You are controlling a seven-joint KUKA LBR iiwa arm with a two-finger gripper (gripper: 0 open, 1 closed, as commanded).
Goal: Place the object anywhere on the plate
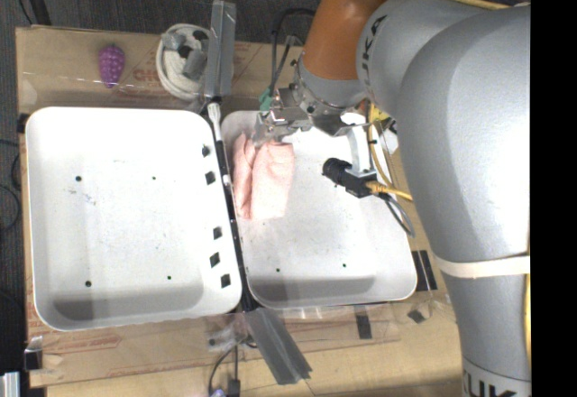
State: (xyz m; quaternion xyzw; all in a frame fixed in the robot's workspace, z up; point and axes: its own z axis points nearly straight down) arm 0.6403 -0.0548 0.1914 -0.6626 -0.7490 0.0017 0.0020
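A pink, soft, crumpled object (261, 179) lies in the right bin (334, 251), against its left wall near the back. Its upper end reaches up to my gripper (276, 126), which sits directly above it at the bin's back left corner. The gripper's tip is hidden by the wrist hardware and the pink object, so whether it touches or grips the object cannot be told. The grey arm with its orange band (338, 25) comes in from the right and covers the right bin's far right side.
The left bin (117, 215) stands beside the right one, with a row of black clips (216, 233) along the shared wall. Behind the bins are a purple object (111, 64), a white coil (183, 57) and a grey bar (219, 48). A black fitting with a yellow cable (352, 177) hangs over the right bin.
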